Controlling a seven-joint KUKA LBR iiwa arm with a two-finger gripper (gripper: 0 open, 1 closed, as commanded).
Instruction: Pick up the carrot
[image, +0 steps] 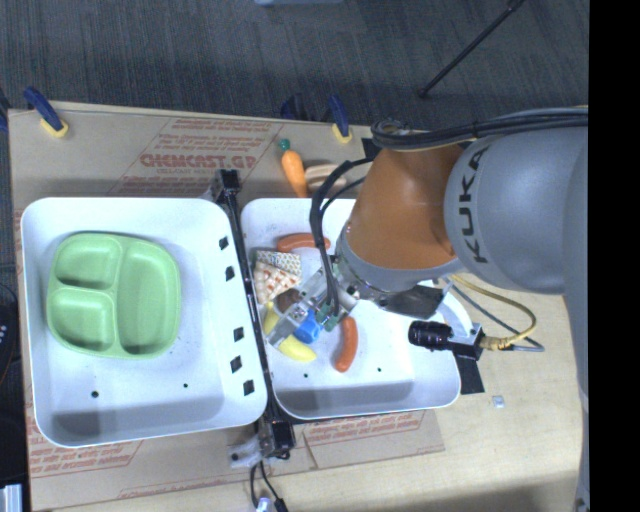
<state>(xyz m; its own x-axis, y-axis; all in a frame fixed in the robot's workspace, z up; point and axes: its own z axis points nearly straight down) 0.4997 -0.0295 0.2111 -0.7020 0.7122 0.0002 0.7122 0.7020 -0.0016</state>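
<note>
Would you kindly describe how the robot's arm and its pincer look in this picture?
The arm is bulky, rounded and grey, with dark KUKA lettering and a broad orange band above the wrist. Black cables loop beside the band. The pincer is a small metallic assembly, partly hidden under the wrist.

The shallow plastic bins (60, 420) were white, the divided plate (115, 295) pale green. The small tapered carrot (293, 170) was orange with a green top. The arm's wrist band (400, 215) was orange, its body (520, 210) grey.
</note>
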